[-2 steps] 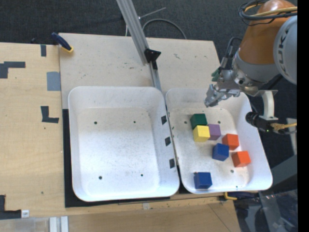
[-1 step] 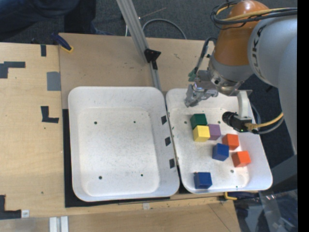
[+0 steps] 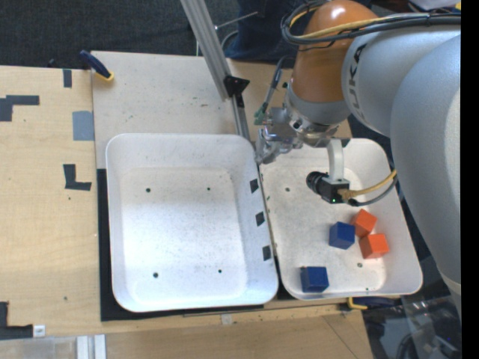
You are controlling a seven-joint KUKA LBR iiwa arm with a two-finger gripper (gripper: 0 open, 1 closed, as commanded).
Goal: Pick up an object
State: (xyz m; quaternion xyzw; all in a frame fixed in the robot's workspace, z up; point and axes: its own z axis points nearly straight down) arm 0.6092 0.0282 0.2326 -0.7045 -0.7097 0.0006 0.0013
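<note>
Several small blocks lie in the right bin (image 3: 299, 200): a blue cube (image 3: 341, 235), an orange block (image 3: 365, 220) touching its right side, a second orange block (image 3: 375, 244) just below, and another blue cube (image 3: 314, 278) near the front rim. My gripper (image 3: 265, 149) hangs over the back left corner of the right bin, close to the rim shared with the left bin. It is well apart from all the blocks. I see nothing held in it. The grey arm and its orange band (image 3: 329, 28) cover the bin's back right part.
The left bin (image 3: 127, 163) is on the gripper's left. A slanted metal post (image 3: 217, 51) rises just behind the gripper. A black sensor with cables (image 3: 328, 185) hangs from the wrist over the right bin. A blue and yellow clamp (image 3: 97, 64) lies at the bench's back left.
</note>
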